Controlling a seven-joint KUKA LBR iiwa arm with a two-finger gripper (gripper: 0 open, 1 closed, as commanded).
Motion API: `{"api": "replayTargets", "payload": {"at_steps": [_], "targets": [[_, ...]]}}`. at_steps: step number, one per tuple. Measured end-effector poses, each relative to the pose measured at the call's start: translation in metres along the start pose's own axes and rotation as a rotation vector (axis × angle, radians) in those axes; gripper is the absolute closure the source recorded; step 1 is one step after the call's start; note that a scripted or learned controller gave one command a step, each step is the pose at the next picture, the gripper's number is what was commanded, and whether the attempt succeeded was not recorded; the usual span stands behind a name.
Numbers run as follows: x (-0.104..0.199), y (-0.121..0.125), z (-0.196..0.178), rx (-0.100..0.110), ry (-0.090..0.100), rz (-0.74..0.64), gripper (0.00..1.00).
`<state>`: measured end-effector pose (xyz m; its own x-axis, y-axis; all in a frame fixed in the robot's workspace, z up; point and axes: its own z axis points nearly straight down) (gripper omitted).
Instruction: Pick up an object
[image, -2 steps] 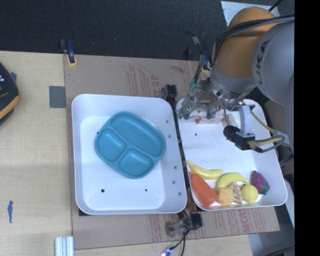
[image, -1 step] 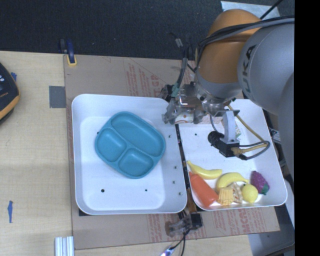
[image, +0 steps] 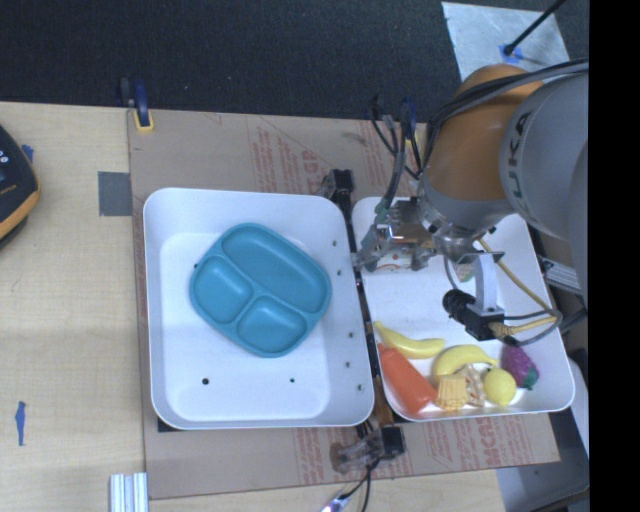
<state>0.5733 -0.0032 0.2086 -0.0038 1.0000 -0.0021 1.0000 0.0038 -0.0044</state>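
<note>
The right bin (image: 400, 300) holds toy food along its near side: a yellow banana (image: 408, 344), a second banana (image: 462, 357), an orange carrot (image: 405, 381), a corn cob (image: 452, 390), a lemon (image: 499, 386) and purple grapes (image: 519, 364). My gripper (image: 392, 247) hangs over the far left part of this bin, under the grey and orange arm, well above and behind the food. Nothing shows between its fingers, and their spread is unclear from this angle.
The left bin (image: 170, 300) holds a blue divided plate (image: 260, 288). Cables and a black connector (image: 470, 310) hang from the wrist over the right bin. A yellow and black device (image: 12, 190) lies at the far left of the bench.
</note>
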Motion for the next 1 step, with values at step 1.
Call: {"api": "replayTargets", "payload": {"at_steps": [1], "targets": [[0.0126,-0.0089,-0.018,-0.002,0.002,-0.001,1.0]]}}
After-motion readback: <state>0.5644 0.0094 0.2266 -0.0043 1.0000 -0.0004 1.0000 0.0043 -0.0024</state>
